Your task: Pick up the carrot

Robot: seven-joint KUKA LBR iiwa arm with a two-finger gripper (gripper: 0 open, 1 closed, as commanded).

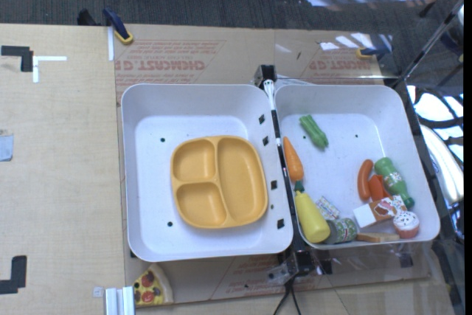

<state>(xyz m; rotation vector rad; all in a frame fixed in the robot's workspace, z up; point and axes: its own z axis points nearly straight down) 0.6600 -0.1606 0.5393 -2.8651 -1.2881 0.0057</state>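
Two white bins point(140, 158) sit side by side on the cardboard-covered bench; the carrot point(293, 158) lies against the right bin's left wall, just above a yellow squash point(310, 220). It looks like light, stiff, smooth plastic, best pinched across its thick orange middle; I can't tell the gripper's state.

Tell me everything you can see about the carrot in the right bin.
The carrot is a small orange toy, plastic-looking, tapered, with a green stub at its lower end. It lies flat on the floor of the right bin, hard against the bin's left wall, pointed tip toward the far side. Its green end meets or nearly meets the yellow toy below it.
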